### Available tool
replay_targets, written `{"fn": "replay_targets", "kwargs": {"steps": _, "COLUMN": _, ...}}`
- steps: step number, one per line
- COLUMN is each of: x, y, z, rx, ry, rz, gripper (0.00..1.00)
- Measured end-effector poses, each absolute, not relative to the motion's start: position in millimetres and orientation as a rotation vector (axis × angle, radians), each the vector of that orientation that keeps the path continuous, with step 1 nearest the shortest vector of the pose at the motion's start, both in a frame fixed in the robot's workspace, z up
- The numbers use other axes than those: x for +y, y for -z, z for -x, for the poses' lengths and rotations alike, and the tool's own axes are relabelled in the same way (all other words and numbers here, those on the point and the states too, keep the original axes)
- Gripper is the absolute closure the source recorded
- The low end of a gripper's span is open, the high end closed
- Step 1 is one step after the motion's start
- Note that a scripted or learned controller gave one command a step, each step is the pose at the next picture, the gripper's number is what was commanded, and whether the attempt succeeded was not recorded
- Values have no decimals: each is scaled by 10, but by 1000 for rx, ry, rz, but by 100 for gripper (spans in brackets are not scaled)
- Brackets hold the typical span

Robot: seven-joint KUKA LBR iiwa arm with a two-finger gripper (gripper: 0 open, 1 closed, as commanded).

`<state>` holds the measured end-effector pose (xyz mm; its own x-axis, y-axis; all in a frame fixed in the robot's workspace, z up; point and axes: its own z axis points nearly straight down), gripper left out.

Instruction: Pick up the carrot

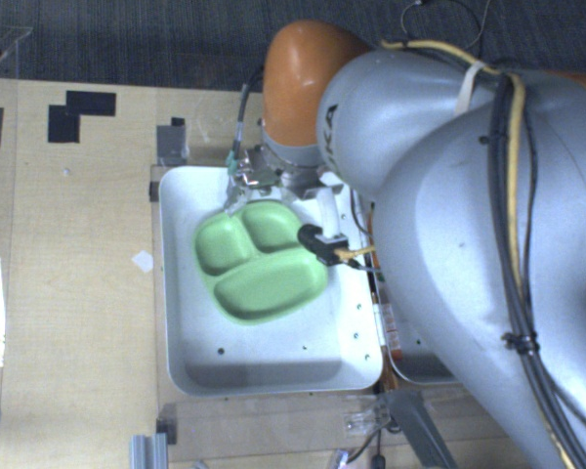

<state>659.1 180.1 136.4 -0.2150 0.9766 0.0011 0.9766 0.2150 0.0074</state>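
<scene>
White left bin [273, 364] floor lies bare nearest, giving open room to move. Mid-bin sits a green three-compartment plate [264, 286], nothing visible in it. Farther, the gripper [249, 186] hangs tight against the far wall; open or closed, I cannot tell. The carrot is hidden, likely beneath the arm [469, 213] over the right bin [420, 367].

Soft, even light — slightly blurry
</scene>
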Motion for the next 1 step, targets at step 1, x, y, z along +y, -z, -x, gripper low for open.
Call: {"fn": "replay_targets", "kwargs": {"steps": 1, "x": 1926, "y": -1133, "z": -6732, "rx": 2557, "ry": -24, "rz": -1806, "gripper": 0}}
